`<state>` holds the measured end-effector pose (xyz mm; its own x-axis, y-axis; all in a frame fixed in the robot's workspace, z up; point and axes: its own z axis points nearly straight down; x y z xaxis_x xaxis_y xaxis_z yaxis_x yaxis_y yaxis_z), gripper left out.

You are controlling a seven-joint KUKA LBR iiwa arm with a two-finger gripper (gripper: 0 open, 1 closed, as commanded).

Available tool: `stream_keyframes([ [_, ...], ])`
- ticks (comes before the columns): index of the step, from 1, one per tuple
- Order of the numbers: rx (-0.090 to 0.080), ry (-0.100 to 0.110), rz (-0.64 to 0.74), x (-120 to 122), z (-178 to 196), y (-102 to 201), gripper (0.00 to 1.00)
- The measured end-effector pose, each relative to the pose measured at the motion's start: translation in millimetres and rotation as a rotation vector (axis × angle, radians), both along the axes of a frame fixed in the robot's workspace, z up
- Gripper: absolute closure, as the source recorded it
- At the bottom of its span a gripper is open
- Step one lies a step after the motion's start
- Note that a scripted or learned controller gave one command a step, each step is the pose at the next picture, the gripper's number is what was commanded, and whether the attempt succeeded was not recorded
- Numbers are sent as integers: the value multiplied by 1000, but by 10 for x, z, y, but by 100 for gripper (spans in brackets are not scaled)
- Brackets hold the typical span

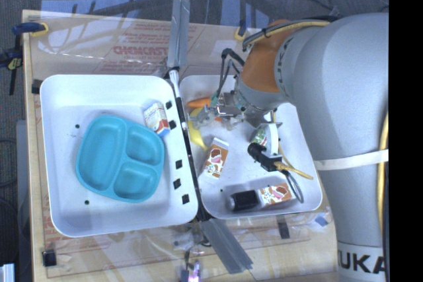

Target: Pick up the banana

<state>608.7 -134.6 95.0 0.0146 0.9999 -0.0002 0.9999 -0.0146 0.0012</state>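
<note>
The banana (195,134) is yellow and curved, and lies in the right bin (310,168) against its left wall, near the far end. My gripper (215,110) reaches down into the far left part of that bin, just right of and slightly beyond the banana's far end. The wrist and its fittings hide the space under the gripper. Nothing is visibly held.
An orange carrot-like piece (197,102) lies beyond the banana. A small brown carton (215,161) sits just near of it. A green-white bottle (262,136), a black block (244,200) and a printed packet (275,194) share the right bin. The left bin (59,208) holds a blue divided plate (121,157) and a small can (155,117).
</note>
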Motion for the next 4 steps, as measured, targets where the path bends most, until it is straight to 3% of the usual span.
stream_keyframes([
  [1, -10, -9, -160, -134, 21, 134, 0],
  [2, 2, 7, -156, 37, -43, -478, 0],
  [3, -4, 3, -230, -604, -33, 112, 0],
  [4, 0, 9, -320, -774, 951, 1110, 0],
])
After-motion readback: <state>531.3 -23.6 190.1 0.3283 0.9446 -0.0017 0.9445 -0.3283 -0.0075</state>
